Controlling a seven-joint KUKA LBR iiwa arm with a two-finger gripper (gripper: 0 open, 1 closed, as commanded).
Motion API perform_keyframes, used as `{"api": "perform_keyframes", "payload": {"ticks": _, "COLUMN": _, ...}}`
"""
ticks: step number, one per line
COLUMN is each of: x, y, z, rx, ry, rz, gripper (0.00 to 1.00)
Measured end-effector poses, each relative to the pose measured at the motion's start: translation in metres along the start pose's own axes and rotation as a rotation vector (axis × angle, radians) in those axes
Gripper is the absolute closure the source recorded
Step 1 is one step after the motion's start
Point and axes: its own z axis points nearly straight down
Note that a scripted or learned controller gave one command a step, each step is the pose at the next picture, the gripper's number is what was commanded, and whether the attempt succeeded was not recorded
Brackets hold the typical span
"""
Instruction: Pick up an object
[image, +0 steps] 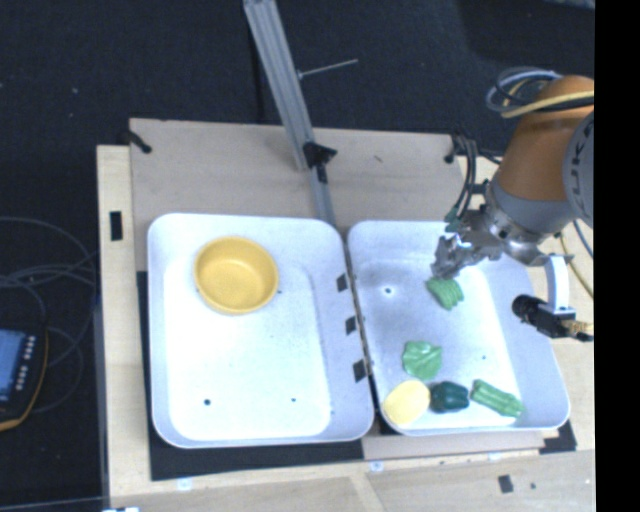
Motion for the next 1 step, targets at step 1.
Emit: {"api": "perform_keyframes", "payload": {"ticks": 1, "x": -0.0004, "y": 0.0002, "z": -0.0022, "rx": 0.006, "ry": 0.001, "rz": 0.001, "gripper": 1.00}}
